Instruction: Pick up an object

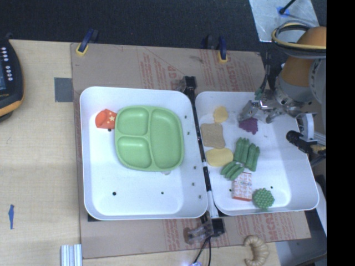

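Two white bins on the counter; the right bin (pixel 302 193) carries the task's candidates. Tool (pixel 259 111) sits low over its far end, its state untellable at this size. Purple piece (pixel 249 126): touching or just beside the tool, on its near-left side. Green bean bundle (pixel 242 157) lies nearer the camera; yellow round (pixel 221 114) to the left. Nothing stands between.

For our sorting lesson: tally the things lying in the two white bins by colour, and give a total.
Green: 3, plate, beans, ball
Yellow or tan: 3, at
Red: 2, piece, packet
Purple: 1
Total: 9
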Tool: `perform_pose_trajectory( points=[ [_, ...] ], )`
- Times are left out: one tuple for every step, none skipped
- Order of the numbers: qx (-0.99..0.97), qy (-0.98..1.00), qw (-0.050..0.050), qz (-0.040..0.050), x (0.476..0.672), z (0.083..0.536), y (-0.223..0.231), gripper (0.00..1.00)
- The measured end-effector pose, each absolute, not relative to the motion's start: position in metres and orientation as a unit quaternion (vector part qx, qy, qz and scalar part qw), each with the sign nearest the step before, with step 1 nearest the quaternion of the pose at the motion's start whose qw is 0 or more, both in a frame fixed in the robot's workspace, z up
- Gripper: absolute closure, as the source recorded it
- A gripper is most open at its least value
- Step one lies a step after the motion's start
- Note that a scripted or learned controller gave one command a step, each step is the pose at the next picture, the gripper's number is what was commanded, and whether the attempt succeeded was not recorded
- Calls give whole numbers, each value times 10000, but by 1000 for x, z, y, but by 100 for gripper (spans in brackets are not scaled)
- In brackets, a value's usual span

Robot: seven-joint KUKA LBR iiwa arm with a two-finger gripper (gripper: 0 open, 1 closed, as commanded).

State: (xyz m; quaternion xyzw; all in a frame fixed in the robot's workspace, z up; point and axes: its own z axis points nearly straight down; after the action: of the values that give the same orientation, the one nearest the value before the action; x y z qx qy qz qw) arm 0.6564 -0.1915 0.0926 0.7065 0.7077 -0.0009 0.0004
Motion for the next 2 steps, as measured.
perform_pose_trajectory(
  points=[
    [7050, 7092, 7, -9, 657, 104, -191, 100],
    [7045, 7097, 5, -13, 657, 104, -191, 0]
  ],
)
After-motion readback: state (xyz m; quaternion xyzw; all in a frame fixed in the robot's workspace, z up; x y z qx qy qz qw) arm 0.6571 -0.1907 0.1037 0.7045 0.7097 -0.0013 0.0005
